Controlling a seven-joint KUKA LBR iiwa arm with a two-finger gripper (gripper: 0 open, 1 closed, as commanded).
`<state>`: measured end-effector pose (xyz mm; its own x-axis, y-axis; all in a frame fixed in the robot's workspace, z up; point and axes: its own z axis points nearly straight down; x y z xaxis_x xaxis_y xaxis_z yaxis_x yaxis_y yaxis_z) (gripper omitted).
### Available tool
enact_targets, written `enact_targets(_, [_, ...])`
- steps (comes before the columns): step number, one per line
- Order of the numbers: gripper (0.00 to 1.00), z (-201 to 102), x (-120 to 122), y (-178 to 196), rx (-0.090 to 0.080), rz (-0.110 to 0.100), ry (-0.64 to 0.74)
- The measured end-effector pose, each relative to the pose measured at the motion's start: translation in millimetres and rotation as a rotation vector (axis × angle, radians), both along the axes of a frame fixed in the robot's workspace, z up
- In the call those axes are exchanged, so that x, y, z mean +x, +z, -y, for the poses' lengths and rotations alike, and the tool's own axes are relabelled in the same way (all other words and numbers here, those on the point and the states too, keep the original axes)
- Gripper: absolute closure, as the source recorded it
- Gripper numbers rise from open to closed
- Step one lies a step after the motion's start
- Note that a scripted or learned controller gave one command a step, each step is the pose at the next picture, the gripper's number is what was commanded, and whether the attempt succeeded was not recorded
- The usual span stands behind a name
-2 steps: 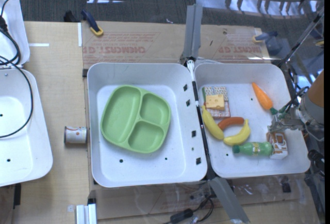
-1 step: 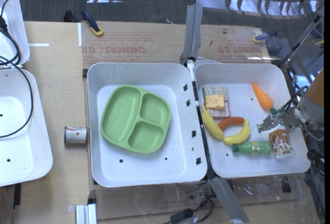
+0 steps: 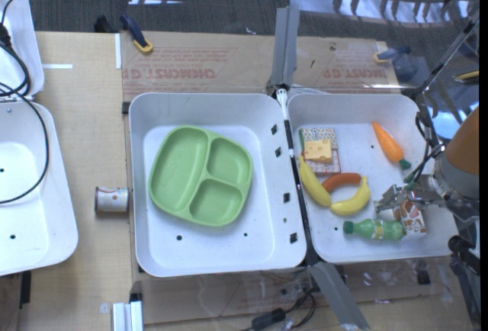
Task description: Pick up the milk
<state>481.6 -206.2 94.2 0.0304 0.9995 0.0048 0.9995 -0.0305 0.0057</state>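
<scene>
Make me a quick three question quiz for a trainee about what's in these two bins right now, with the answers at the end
1. True or false: the green divided plate lies in the same bin as the banana.
2. Which item lies nearest the milk carton? A) carrot B) green bottle C) cheese block
3. Fill in: the gripper sits at the ___ bin, right by the milk carton.

Key
1. False; the plate is in the left bin, the banana in the right one.
2. B
3. right
</scene>
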Motion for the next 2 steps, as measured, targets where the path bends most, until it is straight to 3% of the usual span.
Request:
enact_targets(1, [1.0,2,-1,8,-0.004,-0.001,-0.003])
enact_targets(2, [1.0,-72,-4,100,-0.005,-0.009,-0.167])
